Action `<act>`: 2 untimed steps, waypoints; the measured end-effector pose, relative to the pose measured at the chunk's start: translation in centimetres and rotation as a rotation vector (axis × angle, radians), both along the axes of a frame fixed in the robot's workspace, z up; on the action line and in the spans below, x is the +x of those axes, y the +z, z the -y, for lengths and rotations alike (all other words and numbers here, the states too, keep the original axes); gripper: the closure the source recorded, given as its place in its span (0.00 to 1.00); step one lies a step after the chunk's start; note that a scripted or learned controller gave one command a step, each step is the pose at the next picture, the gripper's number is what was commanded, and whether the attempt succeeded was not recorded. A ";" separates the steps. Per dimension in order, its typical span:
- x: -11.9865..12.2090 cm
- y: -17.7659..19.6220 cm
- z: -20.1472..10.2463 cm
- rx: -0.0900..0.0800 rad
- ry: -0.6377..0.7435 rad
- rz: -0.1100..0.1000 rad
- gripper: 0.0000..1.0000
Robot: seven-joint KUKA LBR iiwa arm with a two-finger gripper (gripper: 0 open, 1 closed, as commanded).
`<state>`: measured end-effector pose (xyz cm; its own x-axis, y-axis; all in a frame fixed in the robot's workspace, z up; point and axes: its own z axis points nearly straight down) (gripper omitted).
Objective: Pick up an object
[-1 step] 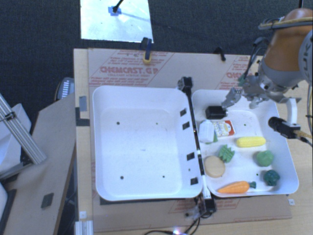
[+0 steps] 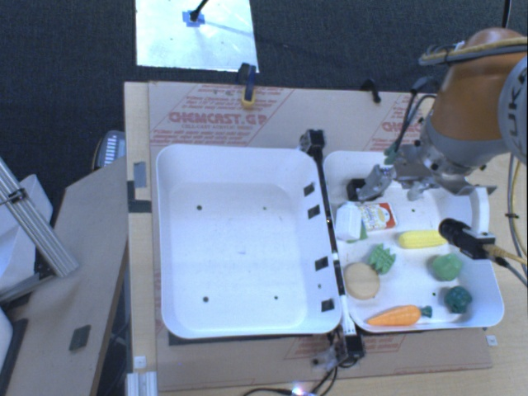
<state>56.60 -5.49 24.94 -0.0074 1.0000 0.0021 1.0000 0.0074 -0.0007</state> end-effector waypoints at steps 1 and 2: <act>-2.7 -0.8 2.2 -0.003 -0.008 0.000 0.00; -8.1 -1.5 2.9 -0.002 -0.009 -0.002 0.00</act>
